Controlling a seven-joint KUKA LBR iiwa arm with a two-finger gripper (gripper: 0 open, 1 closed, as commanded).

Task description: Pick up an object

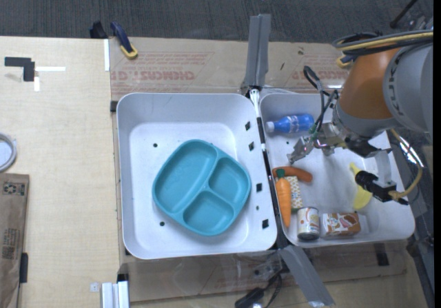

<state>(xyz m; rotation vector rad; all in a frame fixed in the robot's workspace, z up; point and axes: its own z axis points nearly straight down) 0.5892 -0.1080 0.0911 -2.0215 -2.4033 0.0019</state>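
Two shallow white bins are seen side by side on the bench (55, 114). The left bin (131, 182) holds a blue three-compartment plate (201, 187), lying flat near its middle.

The right bin (400, 227) holds several small things. A clear water bottle with a blue label (291, 124) lies on its side at the far left of this bin. A carrot (283, 201) lies along the left wall, with a reddish sausage-shaped piece (296, 173) just beyond its far end. A small can (307, 223) is seen at the near edge, and a small printed box (341, 224) lies just to its right. A yellow banana (362, 189) lies toward the right side, partly crossed by a dark cable fitting.

The arm (386, 89), grey with an orange band, reaches in from the right over the right bin. The jaws (308, 142) hang above the bin floor, between the bottle and the sausage-shaped piece, near both. How far they are parted cannot be told, and nothing is seen held between them.

On the bench, a blue and yellow clamp (122, 40) lies beyond the left bin.
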